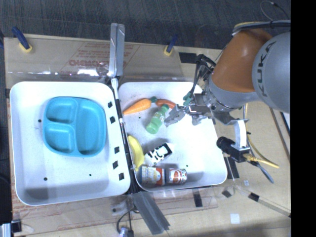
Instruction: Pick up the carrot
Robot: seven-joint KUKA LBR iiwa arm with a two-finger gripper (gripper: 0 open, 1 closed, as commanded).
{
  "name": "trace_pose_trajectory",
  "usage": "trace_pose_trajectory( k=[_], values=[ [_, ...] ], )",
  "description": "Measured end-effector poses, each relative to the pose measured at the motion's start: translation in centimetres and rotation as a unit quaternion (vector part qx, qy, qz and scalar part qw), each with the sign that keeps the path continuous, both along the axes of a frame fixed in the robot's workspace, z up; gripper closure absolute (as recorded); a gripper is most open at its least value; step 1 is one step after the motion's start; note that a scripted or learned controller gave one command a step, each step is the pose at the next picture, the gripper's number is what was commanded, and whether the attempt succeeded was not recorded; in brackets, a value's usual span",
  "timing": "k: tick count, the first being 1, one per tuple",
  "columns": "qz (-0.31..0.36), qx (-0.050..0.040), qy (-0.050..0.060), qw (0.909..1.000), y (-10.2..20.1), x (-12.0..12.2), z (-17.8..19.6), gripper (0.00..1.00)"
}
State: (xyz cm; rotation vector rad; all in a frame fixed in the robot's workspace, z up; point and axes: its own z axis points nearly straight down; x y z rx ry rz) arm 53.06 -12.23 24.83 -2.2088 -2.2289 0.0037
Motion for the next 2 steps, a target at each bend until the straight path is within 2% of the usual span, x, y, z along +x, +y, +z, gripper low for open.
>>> trace_pose_trajectory(
  k=[1, 2],
  values=[
    [0.062, -0.0004, -0.001, 0.9981, 0.8, 9.8, -0.3, 0.0],
    [0.063, -0.0004, 0.0, 0.998, 6.1, 12.6, -5.7, 0.0]
  ],
)
